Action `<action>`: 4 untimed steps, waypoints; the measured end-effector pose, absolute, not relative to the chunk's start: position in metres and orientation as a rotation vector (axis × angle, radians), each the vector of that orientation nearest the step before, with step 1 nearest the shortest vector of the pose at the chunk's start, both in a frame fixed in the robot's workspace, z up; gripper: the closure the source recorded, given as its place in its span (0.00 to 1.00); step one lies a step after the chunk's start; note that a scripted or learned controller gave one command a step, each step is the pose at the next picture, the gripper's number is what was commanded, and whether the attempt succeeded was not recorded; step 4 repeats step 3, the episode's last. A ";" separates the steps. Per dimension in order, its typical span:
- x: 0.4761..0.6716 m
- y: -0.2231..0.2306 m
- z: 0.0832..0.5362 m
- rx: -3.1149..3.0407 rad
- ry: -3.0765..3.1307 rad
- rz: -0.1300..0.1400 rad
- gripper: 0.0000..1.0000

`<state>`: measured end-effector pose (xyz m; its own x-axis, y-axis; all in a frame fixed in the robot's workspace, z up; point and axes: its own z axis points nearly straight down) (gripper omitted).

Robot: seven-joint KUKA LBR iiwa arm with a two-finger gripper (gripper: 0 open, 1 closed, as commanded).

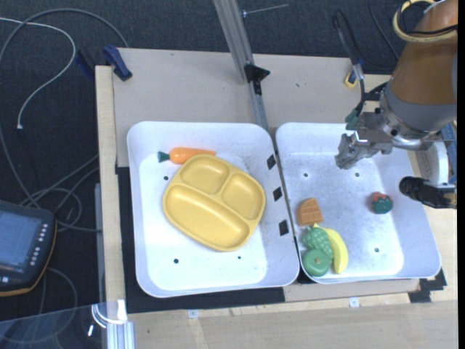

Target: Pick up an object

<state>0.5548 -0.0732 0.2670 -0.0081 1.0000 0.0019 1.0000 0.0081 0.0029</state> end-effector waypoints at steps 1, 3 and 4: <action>0.573 -0.016 0.265 2.213 2.229 0.005 1.00; 0.608 0.084 0.247 2.214 2.229 0.004 1.00; 0.608 0.084 0.247 2.214 2.229 0.004 1.00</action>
